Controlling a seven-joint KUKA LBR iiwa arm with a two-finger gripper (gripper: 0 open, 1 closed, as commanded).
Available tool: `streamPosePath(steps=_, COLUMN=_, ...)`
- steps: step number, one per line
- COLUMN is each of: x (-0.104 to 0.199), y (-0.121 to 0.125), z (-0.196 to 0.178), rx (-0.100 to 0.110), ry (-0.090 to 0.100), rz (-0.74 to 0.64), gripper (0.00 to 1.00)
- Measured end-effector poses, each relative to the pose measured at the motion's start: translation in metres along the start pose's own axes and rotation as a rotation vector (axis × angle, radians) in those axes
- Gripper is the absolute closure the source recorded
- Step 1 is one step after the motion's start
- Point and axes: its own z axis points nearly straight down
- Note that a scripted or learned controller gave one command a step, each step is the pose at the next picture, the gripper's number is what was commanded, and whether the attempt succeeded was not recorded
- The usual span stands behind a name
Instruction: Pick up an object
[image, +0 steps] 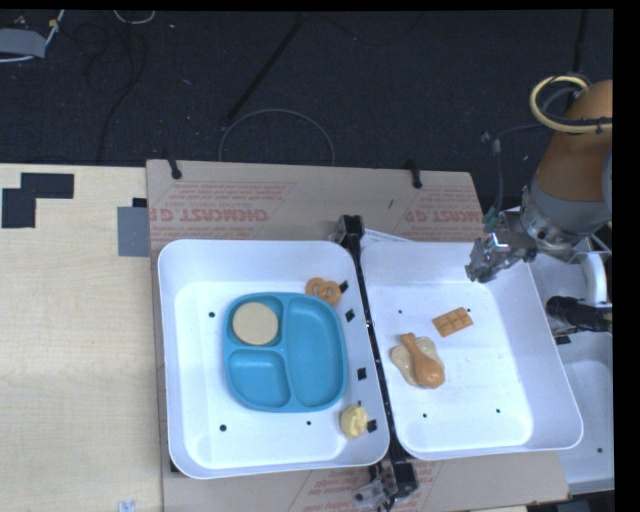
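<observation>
Cracker (452, 322) lies flat in the right bin (545, 420), below and left of my gripper (485, 262), with the drumstick (419, 361) just past it. Whether my jaws are spread I cannot tell. I should descend straight, straddling the cracker's narrow sides.

**One fixed camera above the bench**

The single camera looks down at a slant from a moderate height. It takes in both white bins: the left bin (190, 300) and the right bin (500, 420) sit low in the frame. Dark floor (300, 70) lies beyond them at the top. The arm (575, 170) enters from the right edge.
</observation>
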Motion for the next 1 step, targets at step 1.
streamPosePath(steps=1, x=0.0519, y=-0.0176, z=0.0022, rx=0.002, ry=0.001, rz=-0.001, gripper=1.0)
